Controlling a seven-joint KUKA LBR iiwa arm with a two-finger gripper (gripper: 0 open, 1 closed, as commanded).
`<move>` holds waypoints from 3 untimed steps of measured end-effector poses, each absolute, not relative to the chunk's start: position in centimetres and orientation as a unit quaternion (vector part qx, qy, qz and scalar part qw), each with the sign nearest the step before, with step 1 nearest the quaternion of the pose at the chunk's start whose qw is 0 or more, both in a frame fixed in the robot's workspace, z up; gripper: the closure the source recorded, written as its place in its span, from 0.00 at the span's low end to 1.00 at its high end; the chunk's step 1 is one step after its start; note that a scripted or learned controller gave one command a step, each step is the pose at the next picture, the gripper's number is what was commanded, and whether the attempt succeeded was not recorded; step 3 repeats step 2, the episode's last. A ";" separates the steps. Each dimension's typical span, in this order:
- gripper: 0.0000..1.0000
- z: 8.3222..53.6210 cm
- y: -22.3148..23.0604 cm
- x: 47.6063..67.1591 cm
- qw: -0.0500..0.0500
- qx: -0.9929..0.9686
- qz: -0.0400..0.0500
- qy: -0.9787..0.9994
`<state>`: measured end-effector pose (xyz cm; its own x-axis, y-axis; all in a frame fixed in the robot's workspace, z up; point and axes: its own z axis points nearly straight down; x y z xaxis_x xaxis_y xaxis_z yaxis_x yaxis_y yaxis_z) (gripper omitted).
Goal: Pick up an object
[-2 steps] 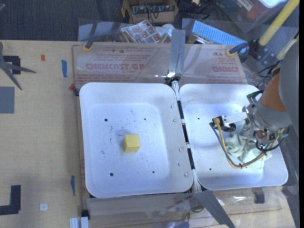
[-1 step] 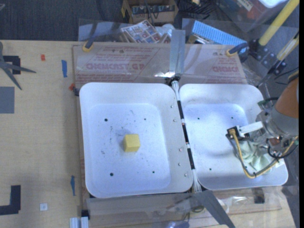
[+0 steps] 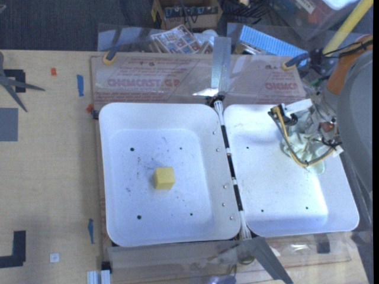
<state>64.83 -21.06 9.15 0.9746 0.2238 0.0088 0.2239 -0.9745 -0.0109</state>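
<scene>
Yellow and small, the block [image 3: 164, 178] sits alone near the middle of the left bin [image 3: 118, 126]. The right bin [image 3: 296, 212] is just beside it, and they touch along the middle edge. The gripper [image 3: 305, 149] is low over the right bin's far right part, well apart from the block. I cannot tell its state.

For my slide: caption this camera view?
Gripper over the right bin; yellow cube lies in the left bin.
</scene>
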 end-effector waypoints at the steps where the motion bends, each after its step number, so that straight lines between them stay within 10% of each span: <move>1: 1.00 9.1 -20.2 64.8 -0.002 -0.961 -0.002 -0.275; 2: 1.00 9.2 -21.2 60.3 0.006 -0.994 -0.007 -0.108; 3: 1.00 9.2 -21.2 60.3 0.006 -0.994 -0.007 -0.108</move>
